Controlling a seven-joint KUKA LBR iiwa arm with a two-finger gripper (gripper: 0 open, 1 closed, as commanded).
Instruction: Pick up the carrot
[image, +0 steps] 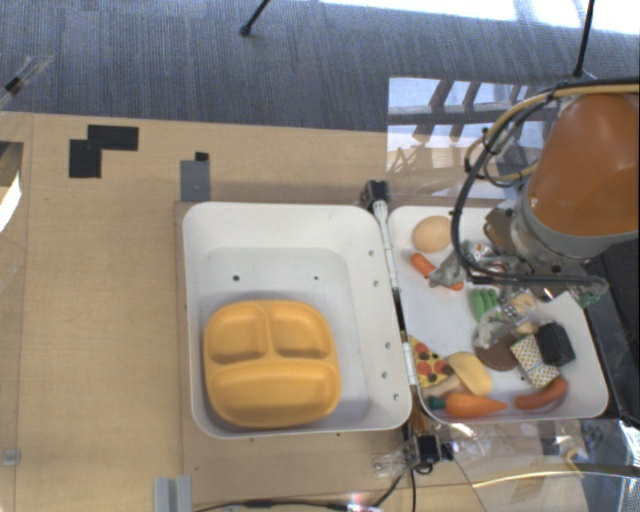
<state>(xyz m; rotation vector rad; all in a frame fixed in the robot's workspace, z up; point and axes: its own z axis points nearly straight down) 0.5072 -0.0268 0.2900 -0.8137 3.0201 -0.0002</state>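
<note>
An orange carrot with a pointed right end lies along the front edge of the right bin. A smaller orange-red piece lies at a slant near the back of that bin, and its lower end runs under the gripper. My gripper hangs over the middle of the right bin, below the arm's big orange band. It is well behind the front carrot, with the other toy foods between them. The wrist hides what is directly beneath it.
The right bin also holds a beige egg, a green piece, a pizza slice, a yellow piece, a brown disc and a sausage. A yellow divided tray sits in the left bin.
</note>
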